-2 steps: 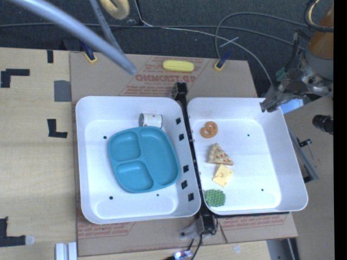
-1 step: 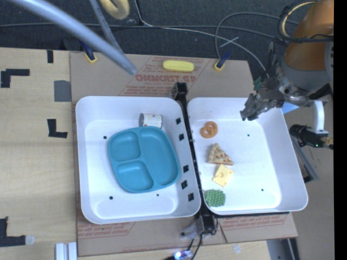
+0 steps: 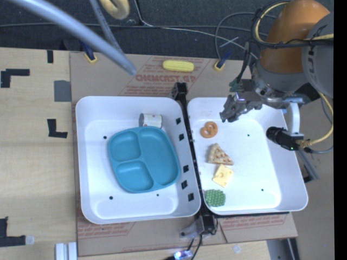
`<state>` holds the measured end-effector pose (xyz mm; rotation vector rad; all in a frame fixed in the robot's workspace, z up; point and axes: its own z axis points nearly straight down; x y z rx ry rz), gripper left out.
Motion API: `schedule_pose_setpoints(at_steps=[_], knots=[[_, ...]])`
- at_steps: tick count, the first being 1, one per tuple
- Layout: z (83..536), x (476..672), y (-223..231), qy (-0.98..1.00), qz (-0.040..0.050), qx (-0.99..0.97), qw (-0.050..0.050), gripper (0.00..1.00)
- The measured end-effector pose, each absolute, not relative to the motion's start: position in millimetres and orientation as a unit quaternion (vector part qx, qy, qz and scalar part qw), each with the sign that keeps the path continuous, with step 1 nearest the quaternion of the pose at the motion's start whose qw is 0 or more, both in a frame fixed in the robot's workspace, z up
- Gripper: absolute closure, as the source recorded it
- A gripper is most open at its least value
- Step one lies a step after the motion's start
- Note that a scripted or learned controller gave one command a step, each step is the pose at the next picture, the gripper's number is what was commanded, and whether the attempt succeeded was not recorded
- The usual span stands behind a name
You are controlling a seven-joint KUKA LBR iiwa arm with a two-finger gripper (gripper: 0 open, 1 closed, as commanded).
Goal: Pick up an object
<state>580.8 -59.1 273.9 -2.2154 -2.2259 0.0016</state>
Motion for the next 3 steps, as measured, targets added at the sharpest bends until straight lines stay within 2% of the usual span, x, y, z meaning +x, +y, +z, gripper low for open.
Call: schedule_pose_setpoints(at_steps=[1,2,3], knots=[[254,572.8,-13,-0.709,0.0012,-0.706,0.001,1.00],[245,573.5,45,-0.709,0.0011,-0.705,0.001,1.00],[247,559.2,97,-0.709,0.0009,-0.705,0.001,1.00]])
